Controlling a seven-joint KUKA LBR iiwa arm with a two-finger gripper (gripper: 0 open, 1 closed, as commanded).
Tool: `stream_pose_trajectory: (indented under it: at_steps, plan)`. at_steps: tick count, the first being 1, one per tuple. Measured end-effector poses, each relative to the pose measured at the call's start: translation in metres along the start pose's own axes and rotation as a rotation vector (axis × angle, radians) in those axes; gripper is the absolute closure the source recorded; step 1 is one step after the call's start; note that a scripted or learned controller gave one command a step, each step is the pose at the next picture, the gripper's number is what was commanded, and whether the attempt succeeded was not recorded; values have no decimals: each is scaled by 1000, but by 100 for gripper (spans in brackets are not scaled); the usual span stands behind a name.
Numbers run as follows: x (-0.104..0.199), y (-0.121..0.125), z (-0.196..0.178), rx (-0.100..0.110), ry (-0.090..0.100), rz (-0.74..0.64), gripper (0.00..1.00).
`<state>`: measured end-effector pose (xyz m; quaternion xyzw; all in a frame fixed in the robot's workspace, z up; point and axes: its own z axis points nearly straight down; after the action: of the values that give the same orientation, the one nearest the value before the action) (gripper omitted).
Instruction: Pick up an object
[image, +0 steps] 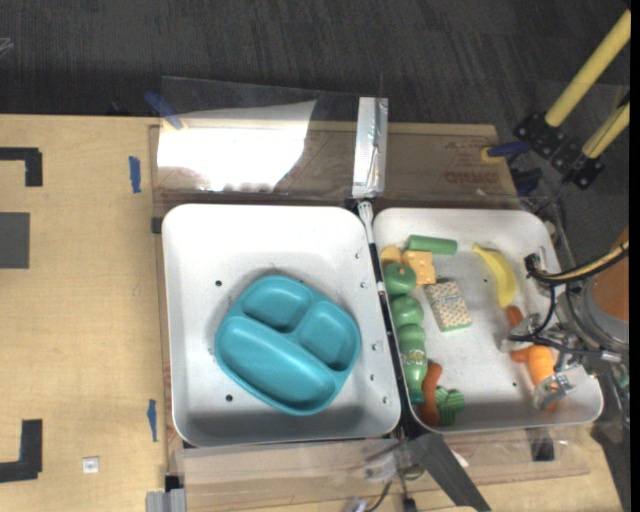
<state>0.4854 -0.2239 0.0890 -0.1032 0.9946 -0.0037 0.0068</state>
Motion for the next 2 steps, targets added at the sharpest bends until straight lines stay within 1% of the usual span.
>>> stream_pose_trajectory:
  at_steps: [1,2]
  plan:
    - [-3,-1,0,0,2,-40,0]
    - [-4,-1,0,0,0,-80,0]
